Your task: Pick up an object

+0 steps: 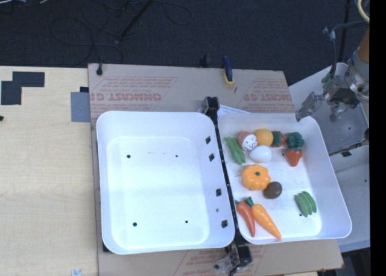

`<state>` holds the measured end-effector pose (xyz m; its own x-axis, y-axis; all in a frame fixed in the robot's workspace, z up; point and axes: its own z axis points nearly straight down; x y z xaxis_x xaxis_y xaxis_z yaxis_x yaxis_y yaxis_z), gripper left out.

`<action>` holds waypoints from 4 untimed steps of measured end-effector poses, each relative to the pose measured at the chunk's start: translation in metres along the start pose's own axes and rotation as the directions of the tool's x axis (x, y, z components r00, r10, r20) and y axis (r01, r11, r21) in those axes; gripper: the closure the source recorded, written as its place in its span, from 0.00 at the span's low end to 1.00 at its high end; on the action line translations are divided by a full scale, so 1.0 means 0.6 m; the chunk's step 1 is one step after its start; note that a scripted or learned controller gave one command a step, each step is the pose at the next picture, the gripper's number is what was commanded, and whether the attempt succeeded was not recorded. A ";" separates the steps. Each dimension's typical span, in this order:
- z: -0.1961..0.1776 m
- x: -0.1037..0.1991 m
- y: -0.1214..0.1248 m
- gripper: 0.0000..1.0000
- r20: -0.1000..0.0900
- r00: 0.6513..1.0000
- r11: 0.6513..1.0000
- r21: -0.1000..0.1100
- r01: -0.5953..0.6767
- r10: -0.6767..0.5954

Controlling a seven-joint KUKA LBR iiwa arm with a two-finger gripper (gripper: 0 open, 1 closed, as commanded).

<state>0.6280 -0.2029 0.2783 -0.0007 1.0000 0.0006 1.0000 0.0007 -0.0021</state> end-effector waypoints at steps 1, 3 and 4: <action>-0.017 0.000 0.001 1.00 0.000 1.000 1.000 0.000 0.003 -0.003; 0.224 0.053 -0.066 1.00 -0.003 1.000 1.000 0.009 -0.001 0.001; 0.320 0.148 -0.005 1.00 0.000 1.000 1.000 -0.001 0.003 -0.003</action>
<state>0.6244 -0.1138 0.0863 -0.0038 1.0000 0.0002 1.0000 0.0038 -0.0010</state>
